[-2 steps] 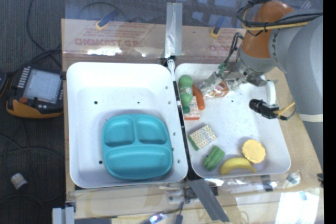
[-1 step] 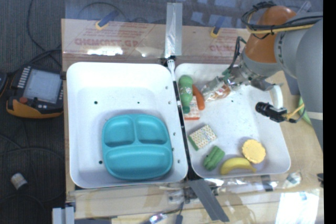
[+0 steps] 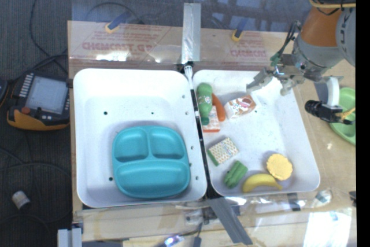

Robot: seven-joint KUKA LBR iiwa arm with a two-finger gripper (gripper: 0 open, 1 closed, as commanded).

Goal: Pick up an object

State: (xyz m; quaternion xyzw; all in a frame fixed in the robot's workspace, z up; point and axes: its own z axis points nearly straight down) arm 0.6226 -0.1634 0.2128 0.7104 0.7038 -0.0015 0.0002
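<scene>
**Empty gripper above the right bin**

The gripper [image 3: 272,81] is held spread and empty over the right bin's [image 3: 306,150] far end. Just beside it lies a snack packet [image 3: 240,106], which could be nudged aside and the grasp missed.

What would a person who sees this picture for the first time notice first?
Probably the large teal divided plate, which lies alone in the left bin. Next come the small colourful things in the right bin: a banana and a yellow round piece near the front edge, and a green bottle against the left wall. The claw hangs above that bin's far right corner.
</scene>
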